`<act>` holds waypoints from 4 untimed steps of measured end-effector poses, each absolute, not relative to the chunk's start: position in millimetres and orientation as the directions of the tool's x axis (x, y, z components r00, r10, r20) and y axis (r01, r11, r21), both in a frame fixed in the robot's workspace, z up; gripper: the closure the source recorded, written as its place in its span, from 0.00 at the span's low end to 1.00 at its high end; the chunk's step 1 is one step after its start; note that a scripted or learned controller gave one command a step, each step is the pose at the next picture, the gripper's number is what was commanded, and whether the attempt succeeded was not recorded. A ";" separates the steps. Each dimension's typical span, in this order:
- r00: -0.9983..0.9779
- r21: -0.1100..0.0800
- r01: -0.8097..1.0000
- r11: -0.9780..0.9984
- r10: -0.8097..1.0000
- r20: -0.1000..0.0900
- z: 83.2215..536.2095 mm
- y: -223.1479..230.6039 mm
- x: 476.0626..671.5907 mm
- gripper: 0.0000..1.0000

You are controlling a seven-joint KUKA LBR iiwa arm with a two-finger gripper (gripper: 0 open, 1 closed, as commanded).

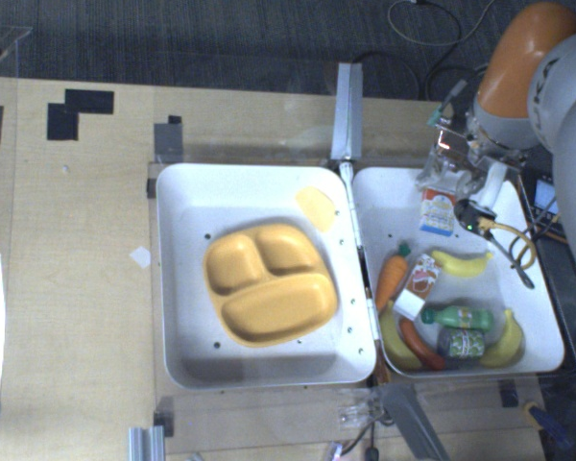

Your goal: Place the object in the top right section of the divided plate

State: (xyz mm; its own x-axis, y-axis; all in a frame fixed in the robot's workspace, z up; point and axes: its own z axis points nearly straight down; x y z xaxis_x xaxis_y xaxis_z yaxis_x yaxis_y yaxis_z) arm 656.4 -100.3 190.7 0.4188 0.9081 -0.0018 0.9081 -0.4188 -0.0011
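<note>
A yellow divided plate point(269, 284) lies in the left bin point(182, 257); its top right section point(288, 246) holds nothing. My gripper point(449, 173) hangs over the back of the right bin point(547, 325). Directly under it is a small white carton point(437, 213) with a blue base. Whether the carton is held or resting on the bin floor is unclear from this angle.
A pale yellow slice point(315, 206) lies in the left bin behind the plate. The right bin also holds a carrot point(392, 279), a banana point(464, 261), a red and white carton point(420, 284), a green bottle point(461, 317), a red sausage point(420, 346) and more bananas point(506, 339).
</note>
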 end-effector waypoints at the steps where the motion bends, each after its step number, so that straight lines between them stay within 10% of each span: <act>1: 0.348 -0.001 0.937 -0.348 0.937 0.000 208.6 -5.7 669.4 1.00; 2: -0.190 -0.001 0.982 0.190 0.982 0.001 220.0 38.7 656.4 1.00; 3: 0.253 -0.003 0.967 -0.253 0.967 -0.001 181.2 52.6 642.5 1.00; 4: 0.300 -0.003 0.954 -0.300 0.954 0.000 201.3 22.1 584.5 1.00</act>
State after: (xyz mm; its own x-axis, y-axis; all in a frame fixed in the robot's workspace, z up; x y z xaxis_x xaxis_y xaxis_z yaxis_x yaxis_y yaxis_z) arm 584.5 22.1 201.3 0.3002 0.9539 -0.0004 0.9539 -0.3002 -0.0032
